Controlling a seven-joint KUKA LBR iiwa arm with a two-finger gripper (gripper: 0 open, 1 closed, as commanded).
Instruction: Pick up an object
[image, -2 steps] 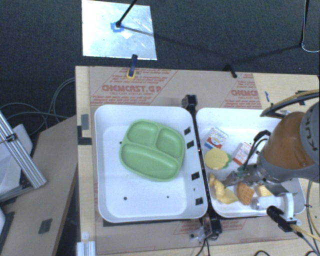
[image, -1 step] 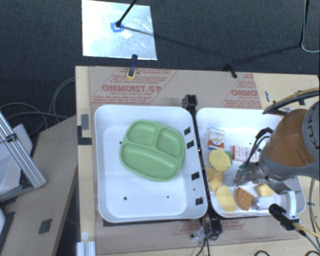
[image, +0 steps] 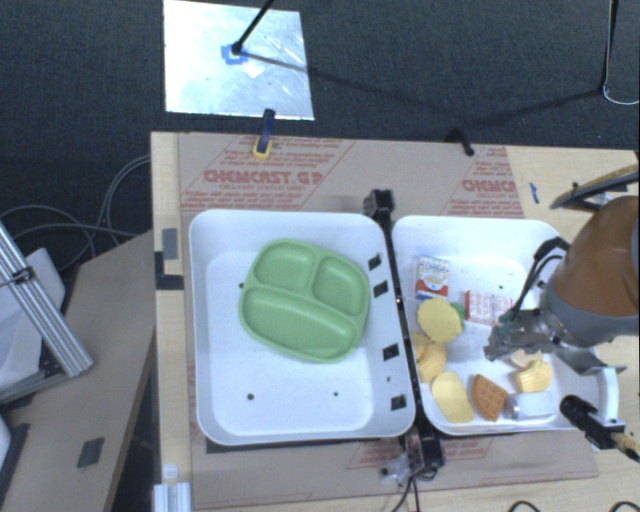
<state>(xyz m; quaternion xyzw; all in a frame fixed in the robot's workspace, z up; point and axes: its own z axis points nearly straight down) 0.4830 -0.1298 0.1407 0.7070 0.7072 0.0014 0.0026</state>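
The right bin (image: 480, 232) holds several toy foods. There is a red-and-white carton (image: 432, 277), a white-and-red packet (image: 487, 305), a round yellow fruit (image: 440, 320) and a small green piece (image: 459, 300). Pale yellow pieces (image: 451, 396), a brown waffle-like piece (image: 489, 397) and a yellow wedge (image: 533, 377) lie nearer the front. My gripper (image: 508, 342) reaches in from the right, low inside this bin. It sits just right of the yellow fruit, between the packet and the wedge. Nothing visibly sits in its grasp.
A green divided plate (image: 304, 299) lies in the left bin (image: 220, 400). A black divider with clips (image: 395, 320) runs between the bins. The arm's orange band (image: 608, 262) and grey body cover the right bin's right edge. Cardboard (image: 290, 175) underlies both bins.
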